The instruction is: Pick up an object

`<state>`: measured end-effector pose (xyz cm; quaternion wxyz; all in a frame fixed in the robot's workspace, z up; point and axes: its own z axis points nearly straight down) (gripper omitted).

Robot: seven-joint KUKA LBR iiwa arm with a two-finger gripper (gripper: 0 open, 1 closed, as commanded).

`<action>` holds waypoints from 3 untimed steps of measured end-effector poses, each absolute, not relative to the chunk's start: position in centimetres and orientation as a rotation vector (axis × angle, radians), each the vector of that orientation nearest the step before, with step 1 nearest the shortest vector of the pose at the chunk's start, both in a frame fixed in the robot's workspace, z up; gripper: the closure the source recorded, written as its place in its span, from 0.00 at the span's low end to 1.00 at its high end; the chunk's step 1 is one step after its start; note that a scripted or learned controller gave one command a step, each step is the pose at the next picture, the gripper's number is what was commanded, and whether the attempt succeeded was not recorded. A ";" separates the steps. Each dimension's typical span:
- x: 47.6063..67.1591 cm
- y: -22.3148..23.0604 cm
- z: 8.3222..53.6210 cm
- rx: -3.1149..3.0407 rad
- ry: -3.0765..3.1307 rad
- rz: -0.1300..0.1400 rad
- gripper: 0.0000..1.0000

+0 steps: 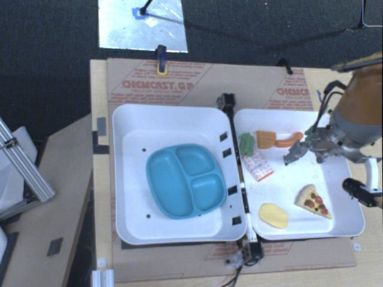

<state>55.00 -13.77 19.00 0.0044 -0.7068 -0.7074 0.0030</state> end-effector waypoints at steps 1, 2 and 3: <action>55.3 -13.8 19.6 -2.218 -2.226 -0.001 0.00; 55.9 -13.3 15.0 -2.216 -2.224 0.002 0.00; 55.1 -13.8 10.2 -2.220 -2.221 0.002 0.00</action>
